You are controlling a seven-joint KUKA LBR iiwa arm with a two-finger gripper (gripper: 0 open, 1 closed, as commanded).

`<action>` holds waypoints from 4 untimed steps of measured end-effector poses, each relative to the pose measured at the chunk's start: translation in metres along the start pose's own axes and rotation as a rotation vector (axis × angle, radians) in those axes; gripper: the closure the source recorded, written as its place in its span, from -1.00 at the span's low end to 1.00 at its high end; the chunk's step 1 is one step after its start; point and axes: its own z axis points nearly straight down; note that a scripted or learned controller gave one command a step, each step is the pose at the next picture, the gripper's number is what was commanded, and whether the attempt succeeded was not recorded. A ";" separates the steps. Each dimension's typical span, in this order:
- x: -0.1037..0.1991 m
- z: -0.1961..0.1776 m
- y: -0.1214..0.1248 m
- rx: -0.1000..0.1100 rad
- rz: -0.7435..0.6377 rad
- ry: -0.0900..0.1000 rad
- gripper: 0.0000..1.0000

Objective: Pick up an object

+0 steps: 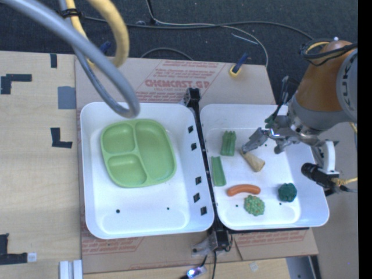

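A green divided plate is seen in the left bin. In the right bin, green blocks, an orange sausage and broccoli lie scattered. The jaws are spread open just above a tan wedge.

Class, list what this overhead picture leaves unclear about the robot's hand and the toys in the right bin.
1. Hand, camera view: too small and dark to tell whether anything is gripped.
2. Tan wedge-shaped toy: too blurred to identify.
3. Dark green toy: too small to name.
4. Arm: cut off by the right edge.
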 end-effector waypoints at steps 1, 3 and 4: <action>0.005 0.052 0.008 -0.001 -0.001 0.000 -1.00; 0.006 0.092 0.009 -0.005 -0.001 -0.001 1.00; 0.008 0.048 0.003 -0.008 0.000 0.000 1.00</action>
